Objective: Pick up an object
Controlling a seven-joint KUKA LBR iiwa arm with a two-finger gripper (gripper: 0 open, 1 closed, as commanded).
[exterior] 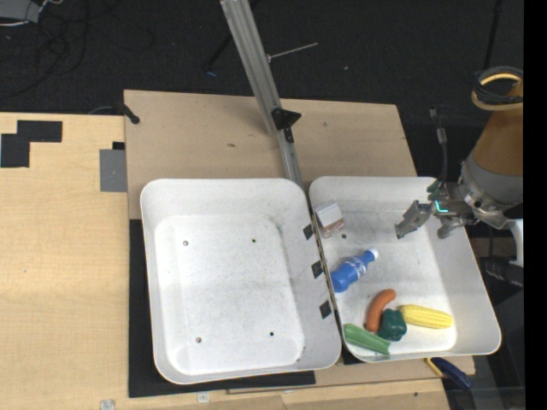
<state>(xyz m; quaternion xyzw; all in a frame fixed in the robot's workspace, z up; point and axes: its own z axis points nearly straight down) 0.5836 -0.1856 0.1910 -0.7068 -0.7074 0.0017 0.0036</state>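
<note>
— Where is the two-finger gripper (425, 220) on the grey arm?

— Above the right white bin's (479, 301) far right part, fingers spread, nothing between them.

— What could it take?

— The blue plastic bottle with a white cap (353, 269) lies down and to its left, near the bin's left wall, long axis slanting from lower left to upper right. The yellow toy corn cob (425, 317) sits almost straight below the gripper, lying left to right.

— Which seems easier?

— Probably the bottle; it lies apart from its neighbours.
</note>
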